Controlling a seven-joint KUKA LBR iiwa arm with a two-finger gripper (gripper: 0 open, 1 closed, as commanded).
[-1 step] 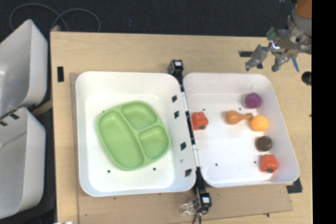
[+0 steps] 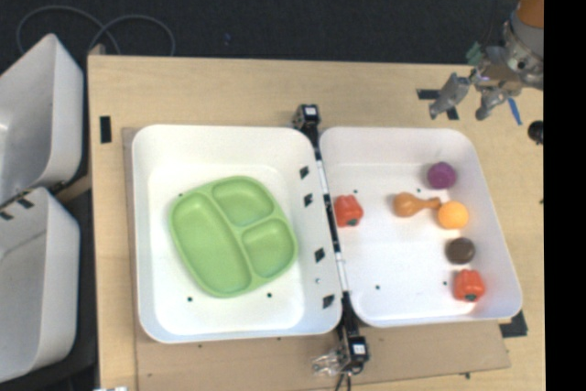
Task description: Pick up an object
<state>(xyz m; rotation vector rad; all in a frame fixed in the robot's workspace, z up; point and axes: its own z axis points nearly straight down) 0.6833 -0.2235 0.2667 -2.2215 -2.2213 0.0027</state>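
Camera view, from above the bench, gives us the gripper (image 2: 469,98) at the upper right, hovering over the bare benchtop just beyond the far rim of the right bin (image 2: 394,298); its two fingers are spread apart with nothing between them. We judge the task to be at its opening step: the approach, with no object chosen by contact yet. The candidates all lie in the right bin: a purple ball (image 2: 441,175) nearest the gripper, an orange gourd-shaped piece (image 2: 413,204) touching or just beside a round orange fruit (image 2: 452,215), a dark brown ball (image 2: 460,249), a red pepper-like piece (image 2: 468,285) near the front right corner, and another red-orange piece (image 2: 347,211) close against the divider between the bins. The left bin (image 2: 156,307) holds a green sectioned tray (image 2: 233,235), flat and wide, which we consider a poor target for these fingers. Next move, in our judgement: carry the gripper inward over the bin rim, centre it above one isolated item, and descend with fingers wide. The purple ball looks easiest, standing apart from its neighbours; round shapes may roll or slip out on closing.
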